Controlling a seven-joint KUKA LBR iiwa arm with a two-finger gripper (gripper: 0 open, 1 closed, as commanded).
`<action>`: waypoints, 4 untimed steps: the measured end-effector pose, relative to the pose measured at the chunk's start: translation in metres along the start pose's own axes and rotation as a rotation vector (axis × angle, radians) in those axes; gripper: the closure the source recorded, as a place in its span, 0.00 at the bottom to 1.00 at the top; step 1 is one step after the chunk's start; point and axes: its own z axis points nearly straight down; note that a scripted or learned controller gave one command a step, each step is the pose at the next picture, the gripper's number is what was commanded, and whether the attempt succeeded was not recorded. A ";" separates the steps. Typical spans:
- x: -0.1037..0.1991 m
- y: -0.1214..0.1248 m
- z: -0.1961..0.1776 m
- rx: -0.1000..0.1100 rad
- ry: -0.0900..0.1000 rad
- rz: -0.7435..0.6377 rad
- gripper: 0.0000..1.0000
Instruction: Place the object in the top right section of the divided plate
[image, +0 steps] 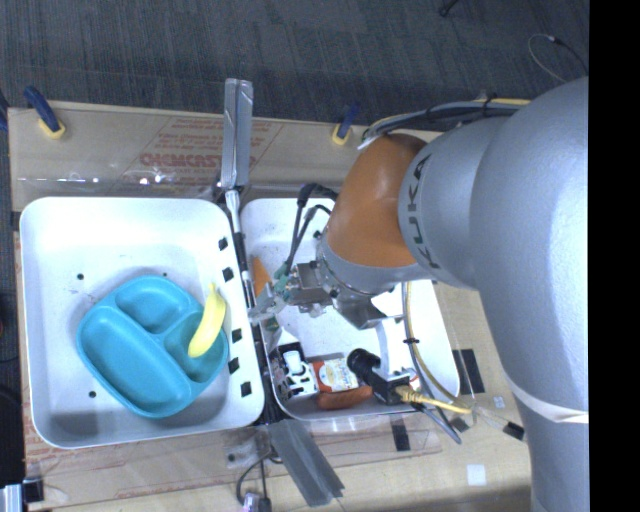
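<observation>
Gripper (275, 298) (finger state unreadable) low over right bin (440, 345), under arm (470, 200) lettered "KUKA".

We see a robotics laboratory: a KUKA arm (480, 210) above two white bins (40, 300) clamped to a worktop (120, 135).

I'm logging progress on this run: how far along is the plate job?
Looks mostly done: the banana lies on the right side of the blue divided plate in the left bin, half over its rim. In hand: nothing visible; the arm is over the right bin. Left: possibly seating it fully.
</observation>
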 end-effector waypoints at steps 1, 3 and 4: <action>-0.025 -0.034 0.000 -0.001 0.000 0.015 0.00; -0.002 -0.033 0.000 -0.001 0.001 0.179 0.00; -0.104 -0.039 0.081 -0.006 -0.003 0.230 0.00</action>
